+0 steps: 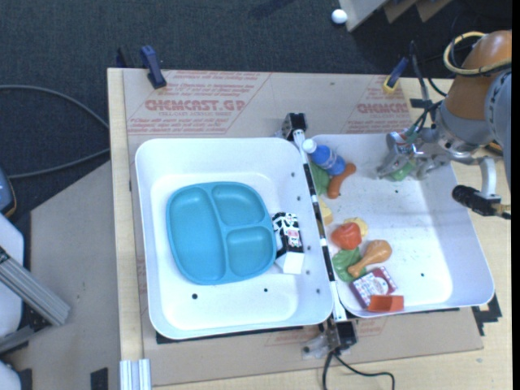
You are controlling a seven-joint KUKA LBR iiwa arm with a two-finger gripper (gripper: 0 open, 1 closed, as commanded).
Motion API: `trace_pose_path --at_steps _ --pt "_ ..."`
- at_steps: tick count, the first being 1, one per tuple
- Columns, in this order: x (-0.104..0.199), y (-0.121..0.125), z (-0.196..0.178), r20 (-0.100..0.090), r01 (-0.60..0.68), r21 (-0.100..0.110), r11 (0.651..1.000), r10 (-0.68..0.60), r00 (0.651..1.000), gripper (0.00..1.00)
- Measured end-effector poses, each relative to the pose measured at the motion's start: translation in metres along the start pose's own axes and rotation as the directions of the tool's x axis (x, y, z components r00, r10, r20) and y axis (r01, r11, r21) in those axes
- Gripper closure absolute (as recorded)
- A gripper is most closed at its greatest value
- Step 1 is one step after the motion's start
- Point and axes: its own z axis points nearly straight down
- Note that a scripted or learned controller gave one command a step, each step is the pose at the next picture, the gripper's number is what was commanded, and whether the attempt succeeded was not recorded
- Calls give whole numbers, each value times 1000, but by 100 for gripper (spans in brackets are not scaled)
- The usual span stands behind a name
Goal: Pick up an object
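So the arm (475, 88) comes in from the right and its gripper (400, 162) hangs over the far part of the right bin (455, 242), above bare white floor, and honestly I can't tell how the jaws stand, it's all too small and blurry at the tip. Nothing visible between them though. The stuff to grab is all bunched along the left side of that bin: a blue bottle with a white cap (325, 157) up near the top, an orange carrot-looking piece (337, 179) right beside it, then lower down a red tomato (347, 235), a green thing (344, 262), a drumstick (373, 254), and a dark red packet (374, 285) touching a small red block (386, 303) at the near edge. The left bin (162, 169) has a blue divided tray (221, 231) in it, with a black-and-white cow-patterned carton (288, 236) lying just beside the tray's right edge.
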Motion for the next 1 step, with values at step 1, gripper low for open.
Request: trace_pose_path --at_steps 1 --pt "-6 -2 -10 15 -2 -1 1000 2 1000 100"
